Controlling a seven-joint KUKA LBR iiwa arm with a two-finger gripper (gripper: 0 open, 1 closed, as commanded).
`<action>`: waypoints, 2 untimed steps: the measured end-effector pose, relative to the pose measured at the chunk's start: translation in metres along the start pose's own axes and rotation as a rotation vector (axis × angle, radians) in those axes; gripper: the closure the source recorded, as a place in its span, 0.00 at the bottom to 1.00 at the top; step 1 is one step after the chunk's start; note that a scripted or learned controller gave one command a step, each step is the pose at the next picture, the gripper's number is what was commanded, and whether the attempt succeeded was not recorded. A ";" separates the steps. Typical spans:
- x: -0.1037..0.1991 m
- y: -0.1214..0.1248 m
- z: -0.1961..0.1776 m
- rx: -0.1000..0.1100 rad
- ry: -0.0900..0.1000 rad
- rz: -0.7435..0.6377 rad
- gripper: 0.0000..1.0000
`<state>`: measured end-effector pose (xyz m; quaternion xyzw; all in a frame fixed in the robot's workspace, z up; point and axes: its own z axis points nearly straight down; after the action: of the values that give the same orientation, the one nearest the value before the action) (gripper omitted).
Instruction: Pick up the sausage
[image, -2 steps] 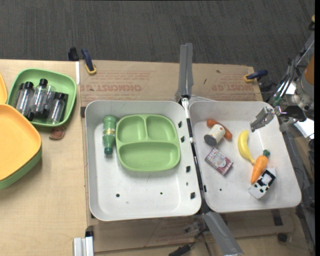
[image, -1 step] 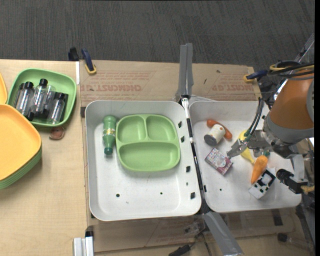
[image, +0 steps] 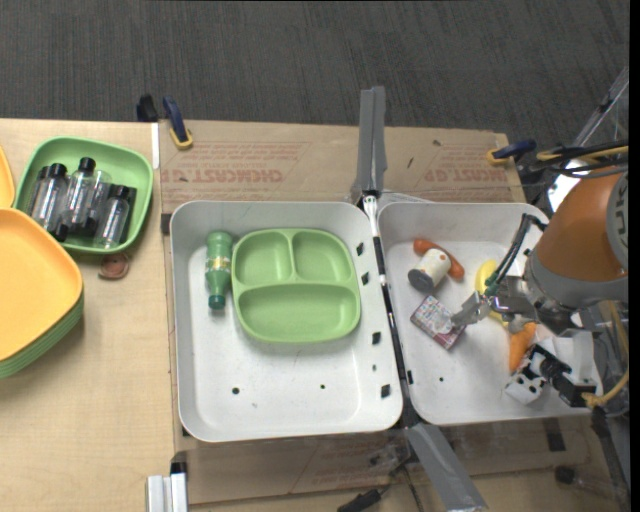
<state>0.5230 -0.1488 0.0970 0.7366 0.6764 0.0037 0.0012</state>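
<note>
Dark carpet runs behind the tabletop (image: 90, 400), where cardboard lies under two shallow white bins. My arm (image: 590, 235) comes in from the right and covers the right bin's (image: 450, 400) far corner; its orange band hides whatever lies beneath. My pincer (image: 470, 312) hangs low over the middle of that bin, just above a small patterned packet (image: 436, 322), and I cannot tell how far its fingers are parted or whether they grip anything. The sausage (image: 440, 255) lies in the bin's upper left part, its reddish-orange ends poking out either side of a cream-coloured cup (image: 432, 270) that hides its middle; its long axis runs from upper left to lower right. A yellow thing (image: 487, 275) and an orange thing (image: 520, 348) are half hidden by my wrist. In the left bin (image: 290, 400), a green bottle (image: 217, 268) lies beside a green divided plate (image: 296, 284).
</note>
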 end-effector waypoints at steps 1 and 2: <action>-0.001 0.001 -0.010 -0.003 0.001 0.005 1.00; -0.030 -0.012 0.006 0.009 -0.003 -0.128 1.00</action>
<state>0.5082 -0.1778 0.0911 0.6917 0.7222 -0.0004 -0.0010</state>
